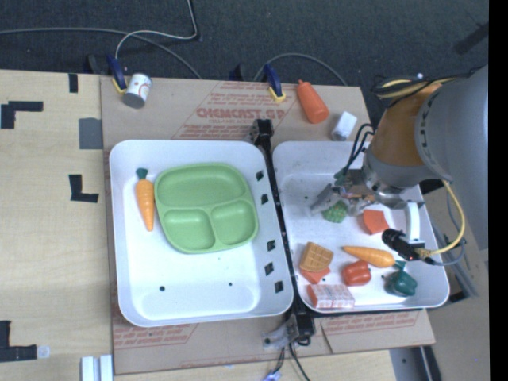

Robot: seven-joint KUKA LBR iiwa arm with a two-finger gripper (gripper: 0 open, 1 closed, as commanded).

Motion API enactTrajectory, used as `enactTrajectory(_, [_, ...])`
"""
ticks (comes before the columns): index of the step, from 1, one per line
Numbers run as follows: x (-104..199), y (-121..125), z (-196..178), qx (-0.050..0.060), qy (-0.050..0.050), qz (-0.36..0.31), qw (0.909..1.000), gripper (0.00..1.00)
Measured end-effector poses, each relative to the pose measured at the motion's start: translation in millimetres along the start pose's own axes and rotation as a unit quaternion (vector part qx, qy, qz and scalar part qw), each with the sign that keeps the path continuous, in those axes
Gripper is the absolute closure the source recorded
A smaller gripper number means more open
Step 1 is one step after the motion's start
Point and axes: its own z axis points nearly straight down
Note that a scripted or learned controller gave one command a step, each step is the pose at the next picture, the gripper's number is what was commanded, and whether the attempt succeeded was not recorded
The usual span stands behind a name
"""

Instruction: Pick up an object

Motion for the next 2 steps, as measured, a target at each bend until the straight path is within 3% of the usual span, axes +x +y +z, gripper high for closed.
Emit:
enactTrajectory(1, [34,76,9,-0.004,0.0,-0.001,1.0,0.0])
enactTrajectory(2, [4,29,8,-0.004,-0.001,0.001,1.0,0.0])
